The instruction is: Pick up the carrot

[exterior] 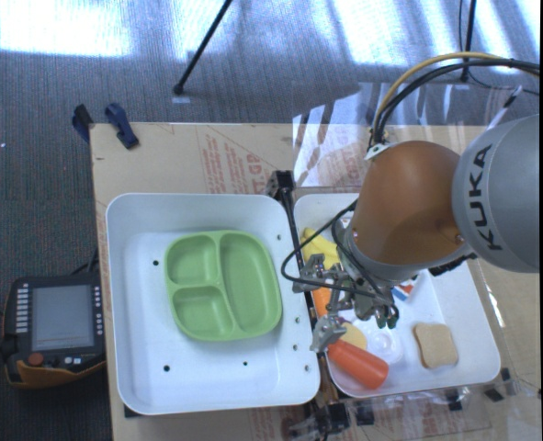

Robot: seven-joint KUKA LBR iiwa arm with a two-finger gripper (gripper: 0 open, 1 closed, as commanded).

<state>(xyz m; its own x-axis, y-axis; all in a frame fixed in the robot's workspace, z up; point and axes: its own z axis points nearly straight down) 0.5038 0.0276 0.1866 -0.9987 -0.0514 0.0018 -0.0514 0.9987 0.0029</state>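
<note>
Gripper above carrot, right bin

The arm is grey with black KUKA lettering, an orange band above the wrist, and black and yellow cables looping above it.

Bright, even daylight. Pale bands of light fall across the carpet above the desk, and glare streaks the clear sheet at the desk's upper right. The white bins near overexposure, with soft shadows under the green tray. Focus is moderately soft throughout; fine detail beneath the orange band is blurred.
</note>
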